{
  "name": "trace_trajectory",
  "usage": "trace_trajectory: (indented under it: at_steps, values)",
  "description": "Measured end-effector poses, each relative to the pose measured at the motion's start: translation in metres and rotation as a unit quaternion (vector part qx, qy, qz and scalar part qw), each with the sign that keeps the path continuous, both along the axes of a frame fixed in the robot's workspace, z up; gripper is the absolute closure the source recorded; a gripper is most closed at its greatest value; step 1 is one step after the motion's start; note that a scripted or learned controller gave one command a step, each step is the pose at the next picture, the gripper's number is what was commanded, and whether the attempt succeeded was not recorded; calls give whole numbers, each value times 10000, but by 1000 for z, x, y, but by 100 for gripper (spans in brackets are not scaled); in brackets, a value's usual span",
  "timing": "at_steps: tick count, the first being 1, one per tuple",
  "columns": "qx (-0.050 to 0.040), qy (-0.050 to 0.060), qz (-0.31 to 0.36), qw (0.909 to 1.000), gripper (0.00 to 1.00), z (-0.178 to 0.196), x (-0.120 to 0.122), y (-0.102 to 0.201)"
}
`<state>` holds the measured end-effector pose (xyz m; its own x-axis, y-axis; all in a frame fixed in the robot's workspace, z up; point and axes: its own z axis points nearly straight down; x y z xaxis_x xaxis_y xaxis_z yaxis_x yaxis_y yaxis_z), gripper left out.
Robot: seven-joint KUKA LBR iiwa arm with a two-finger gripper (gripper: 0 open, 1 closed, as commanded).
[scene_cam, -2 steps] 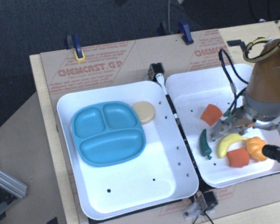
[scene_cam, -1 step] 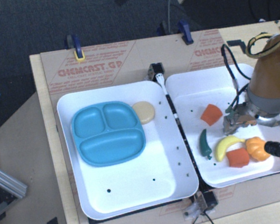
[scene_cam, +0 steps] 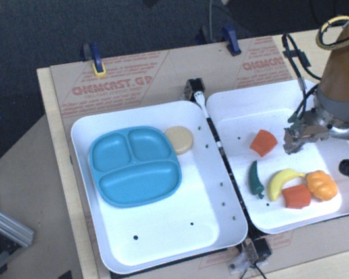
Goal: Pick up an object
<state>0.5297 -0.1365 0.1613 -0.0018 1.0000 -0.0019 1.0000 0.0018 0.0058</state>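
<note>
The banana (scene_cam: 284, 182), orange (scene_cam: 322, 185) and red block (scene_cam: 297, 197) are lying packed together in the right bin (scene_cam: 231, 159), so a grab there is risking a nudge instead of a grip. The arm is reaching in from the right, its end effector (scene_cam: 296, 137) hanging just beside the red cube (scene_cam: 263, 142), carrying nothing; its opening is too unclear to judge.

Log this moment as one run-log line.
gripper: over right bin, near red block | grasp: none seen | banana, pepper in bin | left bin: blue tray

Hand (scene_cam: 293, 140) low, wrist bent leftward
</note>
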Motion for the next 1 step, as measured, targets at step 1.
trace_trajectory:
  at_steps: [1]
  values:
    - [-1, -11, 0, 10000, 100, 64, -1, 2]
